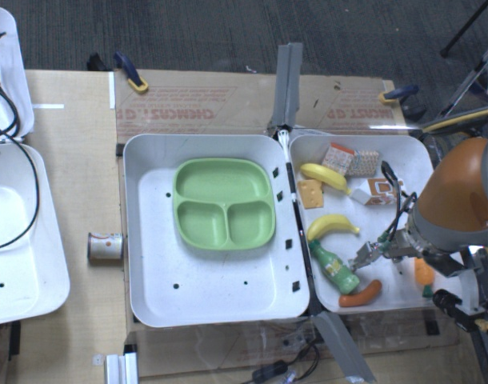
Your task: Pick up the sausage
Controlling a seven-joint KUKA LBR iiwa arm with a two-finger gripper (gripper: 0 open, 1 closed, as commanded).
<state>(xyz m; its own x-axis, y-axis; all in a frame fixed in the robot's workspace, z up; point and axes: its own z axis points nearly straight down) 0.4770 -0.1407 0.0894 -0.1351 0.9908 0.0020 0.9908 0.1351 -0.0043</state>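
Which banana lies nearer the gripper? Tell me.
The lower banana, beside the green bottle. The gripper sits just below and right of it; the other banana lies farther up, by the cheese.

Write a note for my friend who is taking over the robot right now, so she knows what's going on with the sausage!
Gripper: low in the right bin, just above the sausage; I cannot tell if it is open or shut, and nothing shows in its grasp.
Sausage: lying at the near edge of the right bin, beside the green bottle.
Also there: two bananas.
Left bin: green divided plate.
Done: the arm has reached the area.
Left: grasp the sausage and lift it.
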